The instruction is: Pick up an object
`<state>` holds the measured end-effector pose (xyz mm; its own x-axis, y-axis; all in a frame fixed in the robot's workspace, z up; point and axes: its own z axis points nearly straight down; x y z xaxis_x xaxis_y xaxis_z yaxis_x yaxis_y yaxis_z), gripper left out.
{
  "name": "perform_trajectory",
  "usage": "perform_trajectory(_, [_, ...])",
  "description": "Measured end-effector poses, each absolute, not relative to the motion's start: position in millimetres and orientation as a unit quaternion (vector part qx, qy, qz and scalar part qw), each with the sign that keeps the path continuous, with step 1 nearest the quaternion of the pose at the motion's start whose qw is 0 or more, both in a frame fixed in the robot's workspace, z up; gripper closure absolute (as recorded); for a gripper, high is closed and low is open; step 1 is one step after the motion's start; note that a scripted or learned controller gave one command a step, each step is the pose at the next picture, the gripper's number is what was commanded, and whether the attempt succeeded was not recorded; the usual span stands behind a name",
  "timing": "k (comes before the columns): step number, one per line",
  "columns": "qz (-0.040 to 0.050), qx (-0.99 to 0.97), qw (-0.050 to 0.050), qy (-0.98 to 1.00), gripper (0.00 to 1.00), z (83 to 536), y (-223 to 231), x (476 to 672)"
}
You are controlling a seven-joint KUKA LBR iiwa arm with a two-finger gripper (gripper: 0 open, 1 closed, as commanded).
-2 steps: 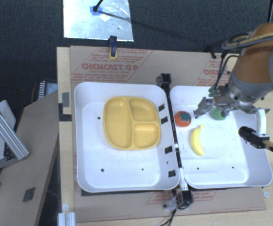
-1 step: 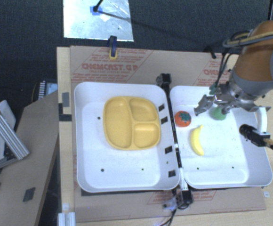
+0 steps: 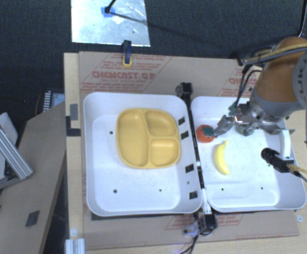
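Surface [image 3: 47,184]: pale board at the near-left, carrying a brown cardboard sheet [image 3: 137,70] with red lettering, on which both bins sit.
Left bin [image 3: 132,189]: white and shallow, holding a yellow divided plate [image 3: 147,137] that lies flat near its middle with three compartments facing up.
Right bin [image 3: 249,194]: white and shallow, its near half bare, its two objects in the left part.
Banana [image 3: 222,158]: small and yellow, lying flat in the right bin, its curve running near to far, just nearer the camera than the red fruit and apart from it.
Red fruit [image 3: 205,133]: small and round with a green top, perhaps a toy tomato, resting on the right bin's floor close to the left wall.
Pincer [image 3: 221,127]: low in the right bin, right beside the red fruit on its right. Whether it is released or clenched cannot be told, and nothing is seen grasped in it.
Arm [image 3: 280,83]: grey with an orange band, reaching in from the right above the bin's far side.
Far end: a yellow clip [image 3: 127,53] on the cardboard's edge, with a silvery sheet [image 3: 110,15] beyond it.
Step in hand: judged as the approach to the red fruit, with no lift yet.
Next move: it likely calls for centring over the fruit, closing on its rounded sides without nudging it against the wall, then raising it straight up.
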<state>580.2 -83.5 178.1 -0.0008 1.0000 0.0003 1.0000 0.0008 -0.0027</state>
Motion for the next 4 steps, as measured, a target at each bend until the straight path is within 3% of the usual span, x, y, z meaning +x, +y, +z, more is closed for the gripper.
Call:
perform_trajectory(2, [0.0007, -0.707, 0.001, -0.707, 0.0, 82, -88, 573.2])
perform_trajectory(3, [-0.0008, -0.707, -0.001, -0.707, 1.0, 95, -88, 574.8])
perform_trajectory(4, [-0.0018, -0.706, -0.003, -0.708, 1.0, 144, -94, 583.8])
